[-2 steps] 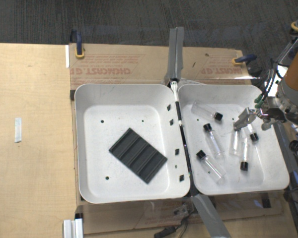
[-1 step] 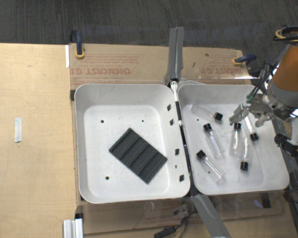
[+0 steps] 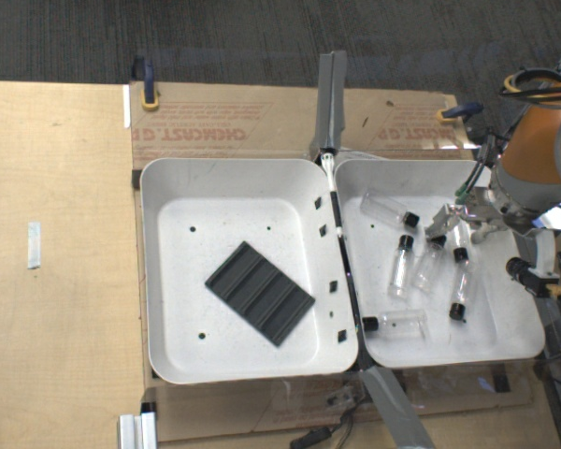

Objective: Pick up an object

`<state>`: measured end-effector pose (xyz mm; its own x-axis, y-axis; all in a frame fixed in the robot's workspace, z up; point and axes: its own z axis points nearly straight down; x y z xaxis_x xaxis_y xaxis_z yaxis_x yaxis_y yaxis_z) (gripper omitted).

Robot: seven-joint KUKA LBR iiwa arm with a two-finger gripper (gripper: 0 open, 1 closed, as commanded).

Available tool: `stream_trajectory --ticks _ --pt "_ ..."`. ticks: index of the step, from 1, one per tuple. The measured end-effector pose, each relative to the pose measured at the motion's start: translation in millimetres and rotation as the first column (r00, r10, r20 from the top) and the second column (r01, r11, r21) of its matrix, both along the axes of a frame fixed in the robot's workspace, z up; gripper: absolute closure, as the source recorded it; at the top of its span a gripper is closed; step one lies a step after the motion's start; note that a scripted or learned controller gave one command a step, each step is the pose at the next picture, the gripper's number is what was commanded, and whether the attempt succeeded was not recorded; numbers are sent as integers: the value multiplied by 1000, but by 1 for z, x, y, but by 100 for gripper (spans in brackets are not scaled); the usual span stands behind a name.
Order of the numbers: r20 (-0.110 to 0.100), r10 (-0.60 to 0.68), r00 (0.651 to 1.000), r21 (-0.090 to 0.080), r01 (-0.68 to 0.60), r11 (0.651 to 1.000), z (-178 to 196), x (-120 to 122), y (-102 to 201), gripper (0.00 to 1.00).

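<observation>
Several clear vials with black caps lie in the right bin (image 3: 505, 344): one at the back left (image 3: 385, 208), one upright in the picture near the middle (image 3: 399, 267), one along the front (image 3: 399, 323), and one further right (image 3: 460, 286). A black ribbed slab (image 3: 260, 293) lies slantwise in the left bin (image 3: 168, 204). My gripper (image 3: 452, 224) hangs low over the right bin's back right part, just above the caps of the middle vials. The grey arm with its orange band (image 3: 535, 148) reaches in from the right.
A metal divider bar (image 3: 331, 110) runs between the two bins. Cardboard (image 3: 224, 124) lies behind them, held by clamps (image 3: 148, 94). A wooden bench top (image 3: 56, 251) spreads to the left.
</observation>
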<state>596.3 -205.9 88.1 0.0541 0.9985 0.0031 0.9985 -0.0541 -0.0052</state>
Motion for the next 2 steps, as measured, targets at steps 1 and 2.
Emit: stream_trajectory --ticks 1,2 --pt "-3 -1 1000 0 1 1000 7 0 -1 100" --pt "0 -29 1000 -4 29 1000 110 28 58 100"
